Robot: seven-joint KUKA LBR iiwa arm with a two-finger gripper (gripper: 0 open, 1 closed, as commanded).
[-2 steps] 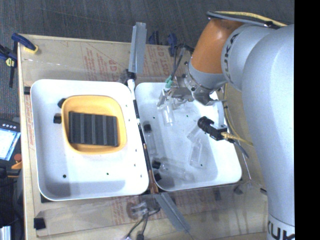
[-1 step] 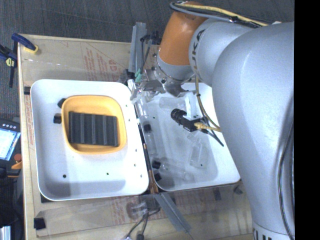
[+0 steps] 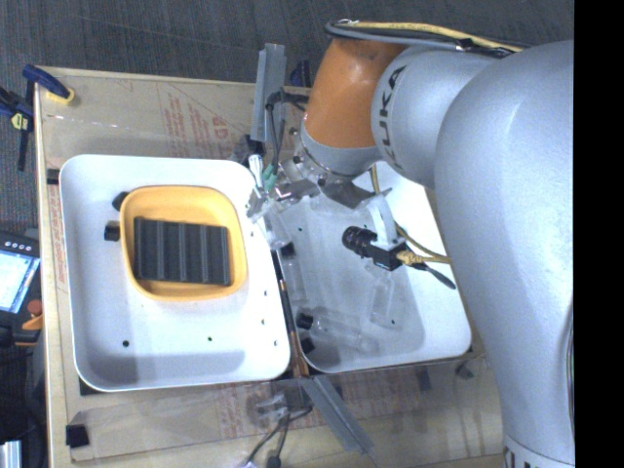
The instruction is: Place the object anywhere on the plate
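A yellow plate (image 3: 181, 201) with rounded corners lies in the left white bin (image 3: 97, 349). On its middle rests a dark, ribbed rectangular object (image 3: 183, 251), lying flat and free of the arm. My gripper (image 3: 327, 286), made of clear plastic parts, hangs over the right white bin (image 3: 444, 334), to the right of the plate and apart from it. The grey arm with its orange band (image 3: 351, 91) hides much of the right bin.
A raised divider (image 3: 283, 291) runs between the two bins. A black cable fitting (image 3: 369, 244) sits on the gripper's side. Blue clamps (image 3: 44, 81) hold the bench's far left corner, and a small screen device (image 3: 15, 276) sits at the left edge.
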